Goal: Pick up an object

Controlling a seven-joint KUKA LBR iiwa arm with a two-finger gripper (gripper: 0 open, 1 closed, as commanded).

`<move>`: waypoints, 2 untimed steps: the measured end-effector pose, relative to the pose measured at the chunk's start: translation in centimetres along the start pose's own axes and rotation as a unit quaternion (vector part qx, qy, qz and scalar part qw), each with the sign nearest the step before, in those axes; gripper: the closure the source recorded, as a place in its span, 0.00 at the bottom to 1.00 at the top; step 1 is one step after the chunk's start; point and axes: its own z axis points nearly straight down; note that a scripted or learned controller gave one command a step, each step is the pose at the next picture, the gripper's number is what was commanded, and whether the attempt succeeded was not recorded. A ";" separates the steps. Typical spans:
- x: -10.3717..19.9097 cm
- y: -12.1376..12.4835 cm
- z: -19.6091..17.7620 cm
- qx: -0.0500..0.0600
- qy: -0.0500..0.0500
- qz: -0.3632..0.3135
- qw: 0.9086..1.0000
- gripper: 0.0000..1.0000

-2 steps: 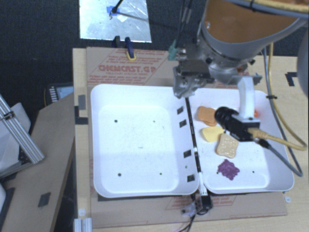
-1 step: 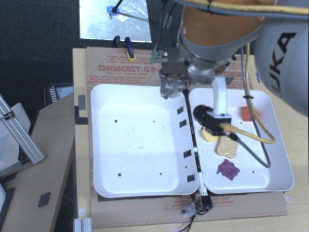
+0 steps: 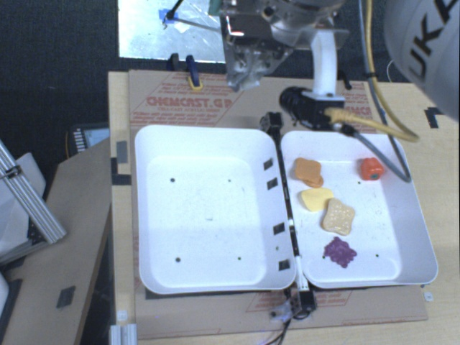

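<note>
Arm (image 3: 424, 34) enters from upper right; broad grey link with dark lettering fills that corner. Wrist section, grey metal, sits at top centre, cut off by the frame's top edge. Gripper (image 3: 244, 74) hangs below the wrist, pointing down and raised high, appearing against the far side of the counter. Finger detail blurred. Nothing seen held beneath it.

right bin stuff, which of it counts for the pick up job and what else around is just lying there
For the job:
orange piece
red-orange piece
yellow piece
tan piece
purple piece
gripper, raised behind the bins

Lying about:
left bin
blue and yellow clamp
</note>
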 end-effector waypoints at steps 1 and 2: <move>-2.8 -5.7 -0.2 0.006 -0.002 0.001 1.000 1.00; -0.8 1.9 -0.1 0.003 -0.002 0.003 1.000 1.00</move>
